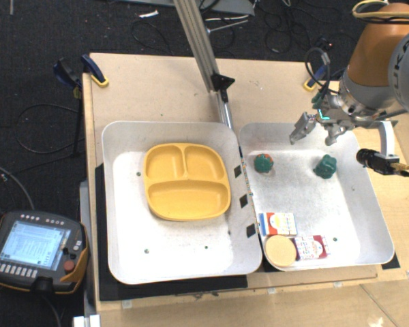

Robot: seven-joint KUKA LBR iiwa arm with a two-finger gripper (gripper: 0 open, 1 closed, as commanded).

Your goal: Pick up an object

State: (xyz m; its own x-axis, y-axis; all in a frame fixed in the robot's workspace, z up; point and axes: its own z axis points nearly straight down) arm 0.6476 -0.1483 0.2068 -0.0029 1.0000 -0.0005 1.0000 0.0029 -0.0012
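Note:
My gripper [317, 133] hangs open above the back edge of the right bin [368, 210], its two grey fingers spread with nothing between them. Below and just right of it a green object [325, 166] lies on the bin floor. A second, rounder green object [263, 163] with a dark red spot sits near the bin's left wall. At the bin's front left lie a small white carton [277, 223], a round tan lid [281, 250] and a red-and-white packet [311, 247].
The left bin [123, 237] holds a yellow divided plate [187, 181]. A slanted metal pole [201, 39] runs down to the gap between the bins. A teach pendant [34, 249] lies off the bench at lower left. Clamps [95, 73] sit at the bench's back corners.

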